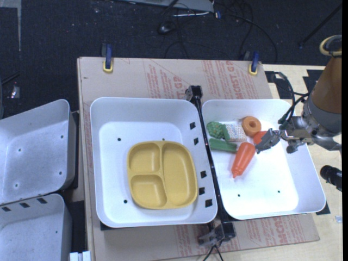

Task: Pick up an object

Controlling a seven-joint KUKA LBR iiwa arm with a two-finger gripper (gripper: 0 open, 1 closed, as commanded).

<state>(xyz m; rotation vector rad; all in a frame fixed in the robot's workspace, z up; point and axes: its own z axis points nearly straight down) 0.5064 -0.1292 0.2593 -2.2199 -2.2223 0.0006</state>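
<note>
My pincer [266,141] hangs open and empty just beside the toy carrot [242,159] lying in the right bin [304,200]; it looks light, stiff, slick plastic, so I'd pinch across its thick middle.

Arm reaching in over the right bin

The grey arm [326,118] with its orange band enters from the right and bends low over the right bin [283,200], crossing that bin's right rim. Its gripper [266,141] points leftward, at the bin's upper middle. The dark fingers are too small and blurred to read.
</note>
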